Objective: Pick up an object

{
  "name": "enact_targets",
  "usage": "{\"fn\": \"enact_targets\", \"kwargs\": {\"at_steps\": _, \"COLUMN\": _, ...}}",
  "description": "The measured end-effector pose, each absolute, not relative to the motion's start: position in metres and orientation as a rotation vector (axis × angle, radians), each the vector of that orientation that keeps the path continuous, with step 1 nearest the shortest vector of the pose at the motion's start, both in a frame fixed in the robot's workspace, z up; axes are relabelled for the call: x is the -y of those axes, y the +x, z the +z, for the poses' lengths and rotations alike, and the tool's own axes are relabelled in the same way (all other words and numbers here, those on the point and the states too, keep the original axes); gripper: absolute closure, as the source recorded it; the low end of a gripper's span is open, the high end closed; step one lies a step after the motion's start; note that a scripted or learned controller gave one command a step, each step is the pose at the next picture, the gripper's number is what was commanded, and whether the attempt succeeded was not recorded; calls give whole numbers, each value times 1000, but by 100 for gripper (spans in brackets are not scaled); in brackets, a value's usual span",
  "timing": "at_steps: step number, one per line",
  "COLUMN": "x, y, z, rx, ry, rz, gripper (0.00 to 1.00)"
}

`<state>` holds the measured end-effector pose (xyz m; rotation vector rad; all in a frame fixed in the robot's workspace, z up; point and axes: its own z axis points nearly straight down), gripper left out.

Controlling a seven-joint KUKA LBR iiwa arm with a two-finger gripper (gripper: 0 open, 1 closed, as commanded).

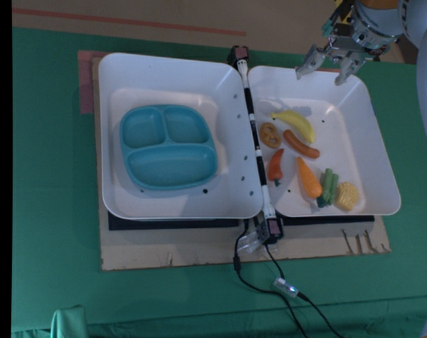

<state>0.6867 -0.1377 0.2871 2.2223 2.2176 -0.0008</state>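
Gripper (pixel 323 69) hovers above the right bin's (pixel 371 118) far rim, jaws spread, holding nothing. Candidate objects lie loose in that bin: banana (pixel 297 124), sausage (pixel 301 144), carrot (pixel 309 178), corn (pixel 347 195). Left bin (pixel 107 118) holds a teal divided plate (pixel 168 146).

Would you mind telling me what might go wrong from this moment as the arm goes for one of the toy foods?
The gripper hangs open above the far rim of the right bin, apart from every item, so it holds nothing yet.

The carrot, green beans and corn lie bunched together; a descent there might nudge neighbours or catch two.

The banana and sausage lie close, so the fingers may land on both.
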Motion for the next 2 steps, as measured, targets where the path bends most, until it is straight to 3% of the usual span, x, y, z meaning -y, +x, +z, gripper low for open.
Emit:
{"fn": "enact_targets", "kwargs": {"at_steps": 1, "x": 97, "y": 667, "z": 199, "rx": -2218, "ry": 2222, "rz": 0, "gripper": 0}}
{"fn": "enact_targets", "kwargs": {"at_steps": 2, "x": 96, "y": 599, "z": 186, "rx": -2205, "ry": 2211, "rz": 18, "gripper": 0}}
